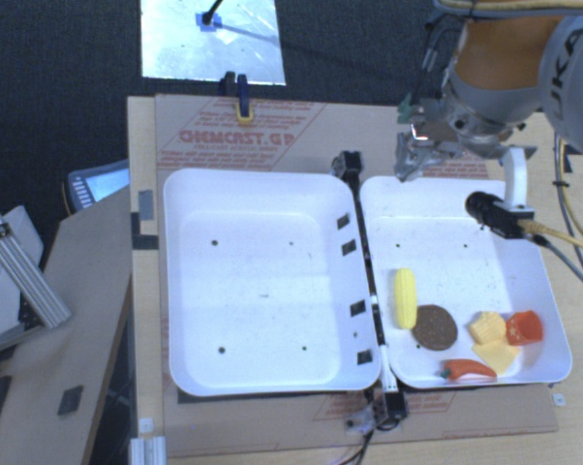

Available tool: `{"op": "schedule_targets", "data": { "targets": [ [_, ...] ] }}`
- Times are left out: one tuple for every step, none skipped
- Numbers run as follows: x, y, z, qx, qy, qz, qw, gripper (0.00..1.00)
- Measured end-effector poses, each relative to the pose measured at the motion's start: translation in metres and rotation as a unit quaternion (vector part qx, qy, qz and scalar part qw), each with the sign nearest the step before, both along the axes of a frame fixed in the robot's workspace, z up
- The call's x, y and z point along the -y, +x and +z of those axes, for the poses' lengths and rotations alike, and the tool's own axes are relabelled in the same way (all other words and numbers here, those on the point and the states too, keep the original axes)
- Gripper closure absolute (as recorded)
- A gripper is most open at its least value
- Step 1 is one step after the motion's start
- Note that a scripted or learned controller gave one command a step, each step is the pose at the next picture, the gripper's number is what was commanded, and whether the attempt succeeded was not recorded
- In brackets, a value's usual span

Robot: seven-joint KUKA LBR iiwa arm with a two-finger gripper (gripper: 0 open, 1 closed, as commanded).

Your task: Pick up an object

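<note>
Found the gripper [414, 159] hanging over the far left corner of the right bin [444, 232], at the end of the grey arm [524, 46] with its orange band. Could not tell whether it was spread or closed; saw nothing gripped in it. Counted five toy foods lying well apart from it, all along the near side of that bin. Noted a yellow corn cob [405, 298] lying lengthwise near the divider, with a brown round patty [435, 326] just beside it. Spotted pale yellow cheese pieces [489, 340] further right, touching a red chunk [525, 327]. Made out an orange-red pepper [467, 370] against the near rim. Saw the left bin [262, 279] alongside, both resting on a cardboard sheet [272, 129] with red lettering, a yellow clamp [243, 103] at its far edge.
</note>
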State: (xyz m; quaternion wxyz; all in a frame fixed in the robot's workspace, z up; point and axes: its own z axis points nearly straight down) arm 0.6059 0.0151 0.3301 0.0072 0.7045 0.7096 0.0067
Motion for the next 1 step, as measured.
{"op": "schedule_targets", "data": {
  "targets": [
    [-0.069,-0.0253,-0.051,-0.011,0.0012,0.001,0.9999,1.0]
  ]
}}
